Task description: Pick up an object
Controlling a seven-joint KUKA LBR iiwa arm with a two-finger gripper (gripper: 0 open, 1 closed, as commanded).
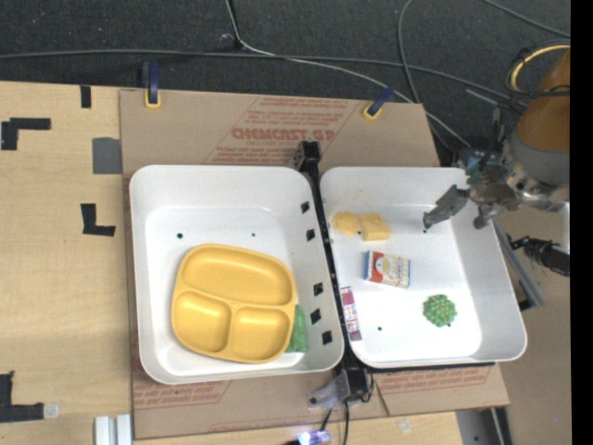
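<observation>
My gripper (459, 210) hangs over the far right part of the right bin (482, 341), its two dark fingers spread apart with nothing between them. Below and left of it lie a pale yellow food piece (361, 225), a small red and white carton (385, 269) and a green bumpy broccoli-like toy (440, 310). A thin pink and white packet (349, 312) rests against the right bin's left wall. The gripper is well apart from all of them.
The left bin (148, 248) holds a yellow divided plate (232, 302) with a green item (297, 332) tucked at its right edge. A black divider (320, 248) runs between the bins. Cables cross the dark floor behind.
</observation>
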